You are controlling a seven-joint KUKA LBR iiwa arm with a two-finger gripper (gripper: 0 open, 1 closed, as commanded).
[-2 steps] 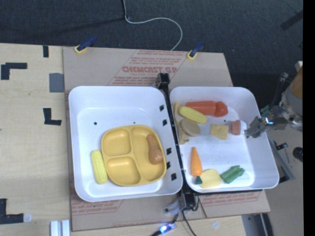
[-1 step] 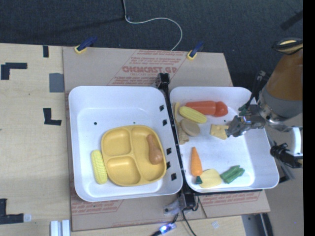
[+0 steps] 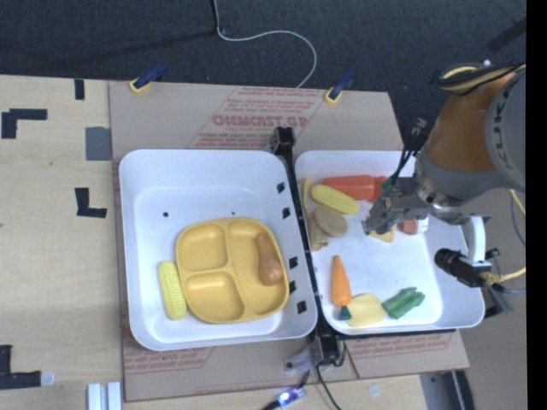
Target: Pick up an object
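Dark carpet fills the top of the frame, and below it a pale surface [image 3: 51, 254] carries a cardboard sheet [image 3: 248, 118] held by clips, likely there to keep the two bins from sliding. On that sheet sit the left bin [image 3: 141, 186] and the right bin [image 3: 453, 314], touching along a middle seam fastened with black clips. From the right edge the grey and orange arm [image 3: 470, 135] reaches in and bends down over the upper part of the right bin, which suggests the program has chosen a target there. Centred in the left bin lies a yellow compartment plate [image 3: 205, 254], with a brown sausage [image 3: 268, 259] resting across its right side and a corn cob [image 3: 172, 289] just beside its left rim on the bin floor. In the right bin's upper left, a second corn cob [image 3: 335, 199] lies touching a red-orange pepper [image 3: 355, 184], with a tan, potato-like piece [image 3: 329, 222] just below. Lower down lie a carrot [image 3: 340, 278], a pale yellow fruit [image 3: 366, 310] and a green pod [image 3: 402, 301], near one another. The jaws [image 3: 382, 220] hang low at centre right of the frame, over a small yellow and red bit; whether they are spread or pinching it I cannot tell. Any of these toys could serve as the object, and the nearest are the pepper and that small bit.
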